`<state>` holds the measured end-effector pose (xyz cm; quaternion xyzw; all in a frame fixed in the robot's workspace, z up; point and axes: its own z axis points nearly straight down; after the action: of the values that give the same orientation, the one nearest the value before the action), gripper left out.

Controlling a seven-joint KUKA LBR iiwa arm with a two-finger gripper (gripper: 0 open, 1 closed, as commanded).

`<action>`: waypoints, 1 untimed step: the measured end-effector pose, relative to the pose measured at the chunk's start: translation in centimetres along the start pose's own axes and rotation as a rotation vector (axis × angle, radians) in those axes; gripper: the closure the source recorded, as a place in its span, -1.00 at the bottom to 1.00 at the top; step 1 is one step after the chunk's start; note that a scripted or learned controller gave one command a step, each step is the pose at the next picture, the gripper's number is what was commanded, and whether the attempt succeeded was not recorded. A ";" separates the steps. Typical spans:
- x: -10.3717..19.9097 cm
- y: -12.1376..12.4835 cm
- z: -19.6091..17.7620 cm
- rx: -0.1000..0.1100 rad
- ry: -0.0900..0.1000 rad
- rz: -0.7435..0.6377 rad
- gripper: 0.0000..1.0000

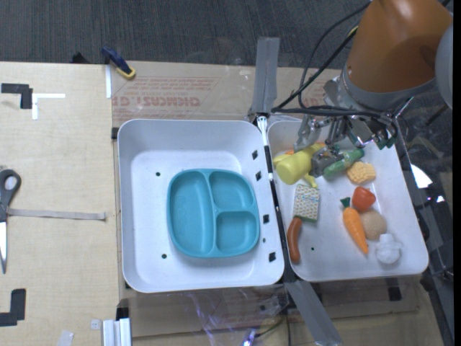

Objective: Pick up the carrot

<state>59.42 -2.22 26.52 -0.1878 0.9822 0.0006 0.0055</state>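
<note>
- Gripper (pixel 333 144) at far end of right bin (pixel 403 262), low over the toys; fingers a dark tangle mixed with cables, so I cannot tell if released or clenched, nor if anything is held.
- Arm (pixel 395 38) big orange-and-grey bulk at top right, cut off by the frame edge, hides the bin's far right corner.
- Just under the gripper: yellow cup (pixel 294 166) on its side, green veg (pixel 337 166) partly covered by gripper parts; contact with either not clear.
- Corn (pixel 361 172) just right of green veg.
- Tomato (pixel 364 197) nearer than the corn, small green bit at its left.
- Carrot (pixel 354 227) lies flat in right bin, mid-right, green top toward tomato, tip toward the near wall; well apart from the gripper, nothing gripping it.
- Beige ball (pixel 374 225) touching the carrot's right side.
- White lump (pixel 388 249) by near right corner, blends with bin floor, shape hard to make out.
- Checkered block (pixel 307 202) left of carrot, tilted.
- Sausage (pixel 294 238) by left wall of right bin, upright in view.
- Left bin (pixel 137 262) holds blue tray (pixel 214 212) with three compartments.
- Bench at left: scissors (pixel 6 207) cut off by the left edge; blue clip (pixel 117 61) near top.
</note>
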 end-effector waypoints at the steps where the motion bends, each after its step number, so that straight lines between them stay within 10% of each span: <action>1: 0.0 0.0 0.0 0.000 0.000 0.000 -1.00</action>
<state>59.42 -2.23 26.52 -0.1879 0.9822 0.0006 0.0053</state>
